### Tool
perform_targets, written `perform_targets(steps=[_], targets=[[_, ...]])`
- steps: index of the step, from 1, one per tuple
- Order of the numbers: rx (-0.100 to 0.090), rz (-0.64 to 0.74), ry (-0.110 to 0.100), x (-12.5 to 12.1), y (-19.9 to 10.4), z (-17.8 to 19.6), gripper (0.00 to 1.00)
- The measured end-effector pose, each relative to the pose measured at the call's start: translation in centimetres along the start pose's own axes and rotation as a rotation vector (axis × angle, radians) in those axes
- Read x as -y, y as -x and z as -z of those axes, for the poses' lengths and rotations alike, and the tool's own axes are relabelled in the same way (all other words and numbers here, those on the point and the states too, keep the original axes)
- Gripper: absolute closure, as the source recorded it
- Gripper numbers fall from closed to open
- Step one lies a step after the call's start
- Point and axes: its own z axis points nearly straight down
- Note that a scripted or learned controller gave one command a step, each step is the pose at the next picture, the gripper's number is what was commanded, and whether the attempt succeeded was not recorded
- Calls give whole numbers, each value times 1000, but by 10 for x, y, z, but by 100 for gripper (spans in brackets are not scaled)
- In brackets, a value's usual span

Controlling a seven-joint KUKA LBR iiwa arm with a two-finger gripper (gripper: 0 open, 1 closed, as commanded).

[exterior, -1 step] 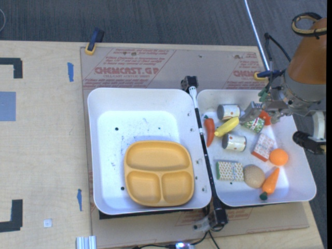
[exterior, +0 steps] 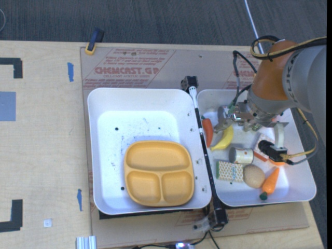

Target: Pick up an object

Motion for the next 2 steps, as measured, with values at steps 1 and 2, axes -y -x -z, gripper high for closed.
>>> perform_targets(steps=[1, 2], targets=[[0, -1, 3, -1, 0, 10, 100], [-1, 1, 0, 35, -47, 98, 100]])
